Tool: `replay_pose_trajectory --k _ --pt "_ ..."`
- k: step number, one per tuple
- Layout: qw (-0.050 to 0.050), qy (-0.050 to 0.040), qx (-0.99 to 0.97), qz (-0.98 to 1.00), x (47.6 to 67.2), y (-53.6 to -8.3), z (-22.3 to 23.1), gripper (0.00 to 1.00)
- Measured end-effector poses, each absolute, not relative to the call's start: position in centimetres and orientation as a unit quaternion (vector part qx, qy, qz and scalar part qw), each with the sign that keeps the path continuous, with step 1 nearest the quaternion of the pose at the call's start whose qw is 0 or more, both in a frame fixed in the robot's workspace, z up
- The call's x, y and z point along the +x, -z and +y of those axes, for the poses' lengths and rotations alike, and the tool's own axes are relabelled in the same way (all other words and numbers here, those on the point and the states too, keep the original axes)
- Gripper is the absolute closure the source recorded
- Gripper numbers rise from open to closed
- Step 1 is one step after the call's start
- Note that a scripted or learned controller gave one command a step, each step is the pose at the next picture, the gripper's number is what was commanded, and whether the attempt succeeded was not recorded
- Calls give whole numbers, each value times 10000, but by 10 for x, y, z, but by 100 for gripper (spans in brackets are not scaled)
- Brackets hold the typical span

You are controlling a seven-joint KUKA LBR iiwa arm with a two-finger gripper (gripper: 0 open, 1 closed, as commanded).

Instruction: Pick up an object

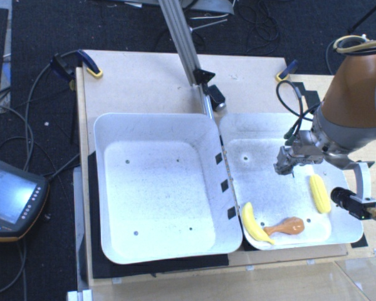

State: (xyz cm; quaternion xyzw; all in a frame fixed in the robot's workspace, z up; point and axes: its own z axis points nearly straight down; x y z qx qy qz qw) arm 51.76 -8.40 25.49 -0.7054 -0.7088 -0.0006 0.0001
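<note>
We see the gripper (287, 165), its jaw state impossible to tell, over open floor in the right bin (257, 137), while near the lower rim lie a banana (254, 224), a drumstick (287, 227) lying left-right, and a corn cob (319, 194) pointing up-down.

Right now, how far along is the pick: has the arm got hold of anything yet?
Done: the gripper is over the right bin. In hand: nothing visibly held. The corn cob, banana and drumstick all lie on the bin floor, apart from it. Left: descend onto one, grasp, lift.
</note>
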Motion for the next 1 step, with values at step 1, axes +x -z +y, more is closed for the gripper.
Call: replay_pose_trajectory --k 1 --pt "7 -1 -7056 -7086 507 -248 -36 100"
